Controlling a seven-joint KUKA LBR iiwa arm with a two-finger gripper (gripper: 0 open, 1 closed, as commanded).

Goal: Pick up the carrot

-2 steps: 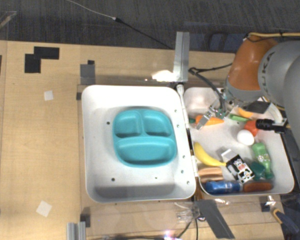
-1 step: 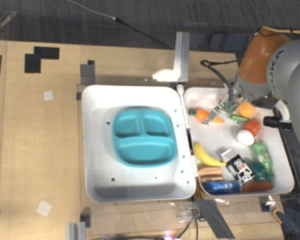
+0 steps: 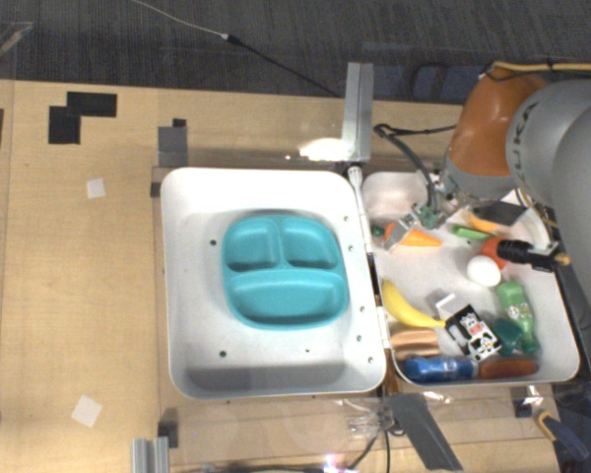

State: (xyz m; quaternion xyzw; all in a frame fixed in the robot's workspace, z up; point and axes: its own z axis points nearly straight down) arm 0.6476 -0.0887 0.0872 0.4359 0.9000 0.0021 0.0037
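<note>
On the bench (image 3: 69, 294) sit two white bins. The left bin (image 3: 192, 363) holds one teal divided tray (image 3: 276, 269). The right bin (image 3: 561, 348) holds one carrot (image 3: 419, 237) near its upper left, one banana (image 3: 406, 306), one white egg (image 3: 484, 271), one blue bottle (image 3: 435, 369) and one green bottle (image 3: 515, 308). The tool (image 3: 431, 208) hangs just above the carrot; I cannot tell its opening.
</note>
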